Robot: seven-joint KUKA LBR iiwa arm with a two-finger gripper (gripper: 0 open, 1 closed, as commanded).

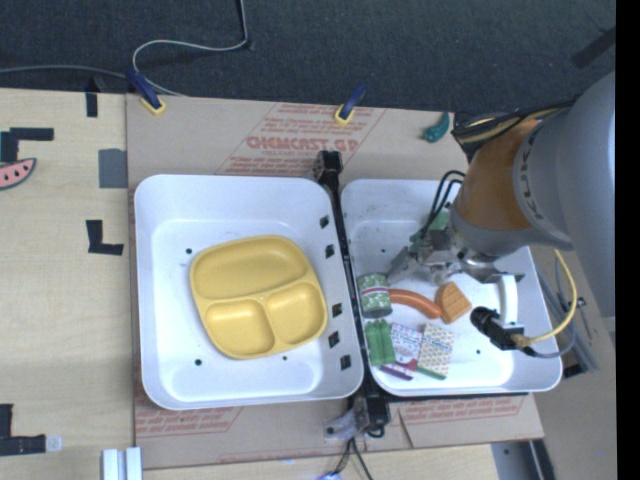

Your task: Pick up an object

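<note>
two shallow white bins side by side on a cardboard-covered worktop (pixel 290 138), left bin (pixel 160 268) filling the centre left of the frame, right bin (pixel 530 368) at centre right. in the left bin, a yellow three-compartment plate (pixel 258 295), lying flat and slightly turned. in the lower half of the right bin, a cluster of small objects: a small green-labelled can (pixel 374 295) near the divider, an orange carrot-like piece (pixel 415 303) just right of it, a tan waffle-like block (pixel 455 302) touching the carrot's right end, a green packet (pixel 379 342) below the can, two patterned flat packets (pixel 421 345) beside it, and a thin green and purple marker (pixel 410 371) along the bottom. grey arm with orange band (pixel 495 183) reaching in from the right edge, gripper (pixel 432 258) low over the upper middle of the right bin, just above the carrot and block. cannot tell how far apart the fingers stand, nor whether anything sits between them. blue-and-yellow clamps (pixel 148 93) at the cardboard's top edge.
</note>
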